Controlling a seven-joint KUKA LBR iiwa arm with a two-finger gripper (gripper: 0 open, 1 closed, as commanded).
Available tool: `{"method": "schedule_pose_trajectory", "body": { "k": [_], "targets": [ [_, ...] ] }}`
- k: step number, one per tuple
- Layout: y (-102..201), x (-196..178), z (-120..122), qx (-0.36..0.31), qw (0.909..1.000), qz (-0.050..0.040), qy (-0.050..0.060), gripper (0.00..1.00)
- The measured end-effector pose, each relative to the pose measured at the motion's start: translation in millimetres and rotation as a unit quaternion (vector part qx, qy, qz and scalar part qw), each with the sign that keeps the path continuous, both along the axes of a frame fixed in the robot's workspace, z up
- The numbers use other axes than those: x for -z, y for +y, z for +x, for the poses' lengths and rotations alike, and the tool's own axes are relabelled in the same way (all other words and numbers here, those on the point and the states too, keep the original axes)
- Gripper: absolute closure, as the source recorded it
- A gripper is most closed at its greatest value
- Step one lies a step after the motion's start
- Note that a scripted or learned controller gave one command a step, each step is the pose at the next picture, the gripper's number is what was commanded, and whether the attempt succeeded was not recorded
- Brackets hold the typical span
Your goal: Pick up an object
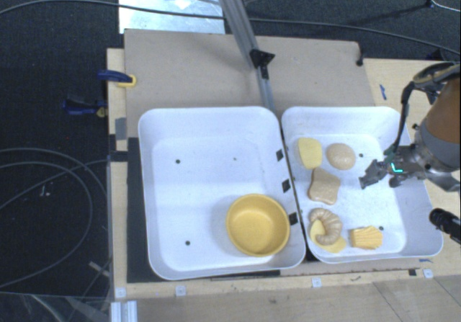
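Yellow bowl (258, 224) sits nearest, in the left bin (209, 126); the hand (376, 174) hangs over the right bin (360, 117), holding nothing.

From the one camera above the counter (187, 61), the right bin carries five pieces: a yellow wedge (310, 153) and a round bun (341, 155) at the far side, a tan slab (324, 186) in the middle, a curled pastry (328, 227) and a ridged yellow piece (366, 238) at the near side. The hand is just right of the bun and slab; whether it is spread or pressed together I cannot tell. The bun looks the easiest pick, lying apart from its neighbours. To do it well, centre the hand over it, come straight down, and avoid nudging the slab or the bin's wall.
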State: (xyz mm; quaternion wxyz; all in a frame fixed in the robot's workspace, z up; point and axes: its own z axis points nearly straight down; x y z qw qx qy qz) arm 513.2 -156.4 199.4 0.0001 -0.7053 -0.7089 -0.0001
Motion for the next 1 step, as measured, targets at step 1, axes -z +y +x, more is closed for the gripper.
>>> {"method": "schedule_pose_trajectory", "body": {
  "k": [1],
  "targets": [
    [-0.1, -0.7, 0.5, 0.0, 1.0, -0.0002, -0.001, 0.0]
  ]
}}
